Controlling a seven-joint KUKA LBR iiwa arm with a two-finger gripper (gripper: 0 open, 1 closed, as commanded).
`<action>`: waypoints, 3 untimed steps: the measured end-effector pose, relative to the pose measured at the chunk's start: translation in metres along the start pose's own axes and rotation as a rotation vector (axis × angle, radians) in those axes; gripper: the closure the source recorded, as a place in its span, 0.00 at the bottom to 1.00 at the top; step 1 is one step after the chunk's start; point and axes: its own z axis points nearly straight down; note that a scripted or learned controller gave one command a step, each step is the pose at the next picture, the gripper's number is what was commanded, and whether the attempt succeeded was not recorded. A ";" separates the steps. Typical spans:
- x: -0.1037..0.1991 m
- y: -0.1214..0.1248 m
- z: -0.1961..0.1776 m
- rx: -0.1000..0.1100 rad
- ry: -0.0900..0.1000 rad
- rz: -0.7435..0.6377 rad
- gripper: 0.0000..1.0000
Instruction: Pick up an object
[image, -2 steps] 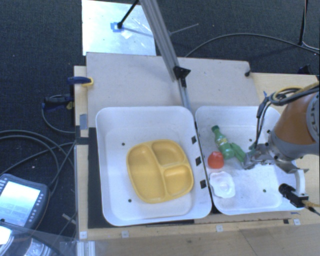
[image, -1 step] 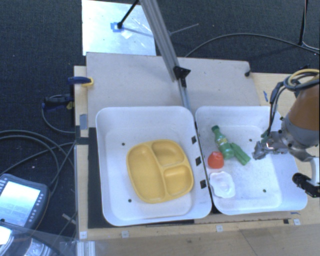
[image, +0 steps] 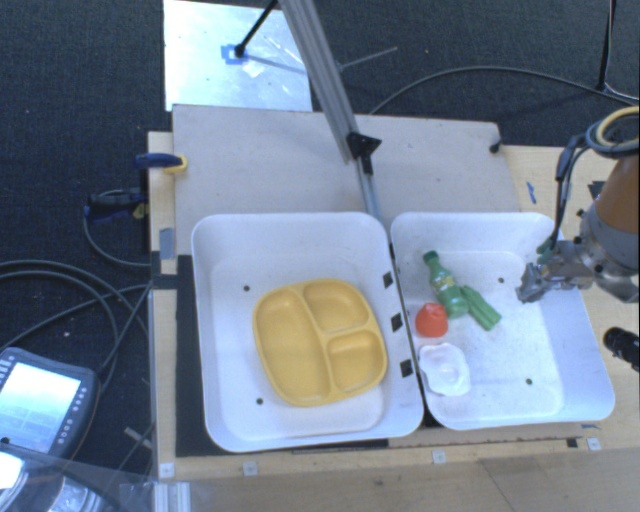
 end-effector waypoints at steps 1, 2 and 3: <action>-0.003 0.004 -0.065 -0.001 -0.001 0.000 1.00; 0.053 0.004 -0.048 0.007 0.004 -0.004 1.00; 0.106 0.003 -0.033 0.007 0.004 -0.004 1.00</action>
